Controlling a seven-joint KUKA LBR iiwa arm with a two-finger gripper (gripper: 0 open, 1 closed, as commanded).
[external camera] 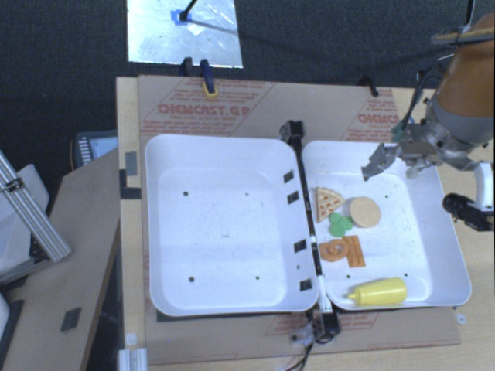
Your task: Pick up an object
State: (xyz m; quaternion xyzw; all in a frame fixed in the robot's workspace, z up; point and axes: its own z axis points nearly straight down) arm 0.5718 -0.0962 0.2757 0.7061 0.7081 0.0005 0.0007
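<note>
The yellow plastic mustard bottle (378,291) looks light and slick; grasp across its middle. Whether the gripper (384,161) is clenched, I cannot tell.

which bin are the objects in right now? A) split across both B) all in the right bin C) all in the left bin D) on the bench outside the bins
B: the pizza slice, tan disc, green piece, orange piece and yellow bottle all lie in the right bin, on its left side and front edge.
</note>
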